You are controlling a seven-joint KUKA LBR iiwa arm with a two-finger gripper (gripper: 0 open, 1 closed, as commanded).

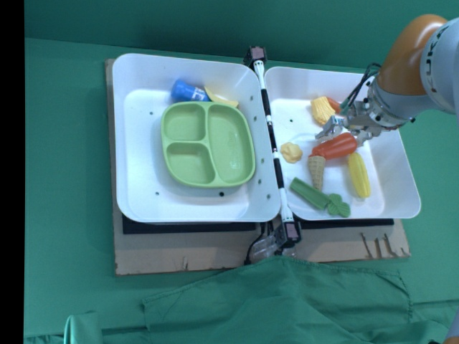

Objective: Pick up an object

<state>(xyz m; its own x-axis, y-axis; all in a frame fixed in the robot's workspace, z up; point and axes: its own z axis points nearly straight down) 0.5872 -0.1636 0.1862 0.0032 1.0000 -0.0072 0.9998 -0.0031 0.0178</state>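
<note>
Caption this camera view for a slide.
Gripper hovers over toy foods in the right bin; green divided plate sits in the left bin.

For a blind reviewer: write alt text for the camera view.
The grey arm's pincer hovers over toy food in the right white bin, just above an orange-red carrot, beside a yellow corn cob. The left white bin holds a green divided plate and a blue cup.

The arm (430, 56) enters at the upper right of the frame, grey with its orange band at the top right corner. It slants down and to the left, narrowing to the wrist (384, 106) at right of centre. The gripper (343, 126) points left and slightly down from the wrist, its metal fingers (328, 129) low in the right half of the frame.
</note>
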